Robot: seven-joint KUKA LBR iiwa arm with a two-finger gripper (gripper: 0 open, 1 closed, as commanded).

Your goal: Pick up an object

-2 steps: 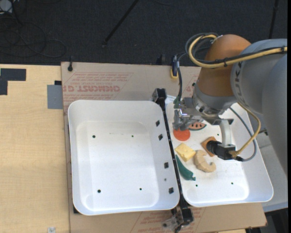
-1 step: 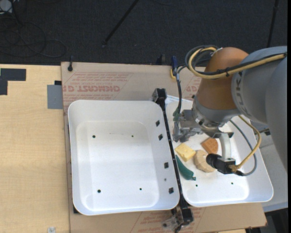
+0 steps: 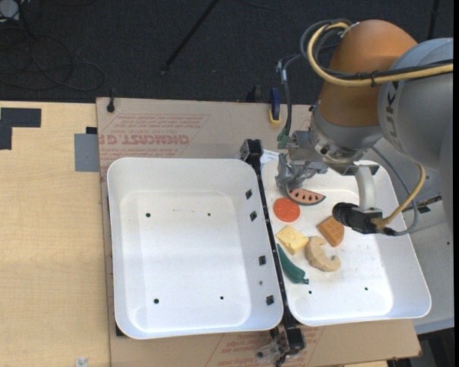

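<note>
1. I see the gripper (image 3: 292,180) low over the far left part of the right bin (image 3: 402,297); whether its fingers are apart or together I cannot tell.
2. The watermelon slice (image 3: 307,197) lies just beside the tips, on the bin floor.
3. An orange disc (image 3: 287,210) sits just below it, nearer me.
4. Yellow block (image 3: 291,240), tan piece (image 3: 322,254), orange cube (image 3: 330,231) and green strip (image 3: 292,268) cluster further forward.
5. The left bin (image 3: 122,205) adjoins it.

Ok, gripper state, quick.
Gripper: cannot be told; it sits over the right bin, next to the watermelon slice.
</note>
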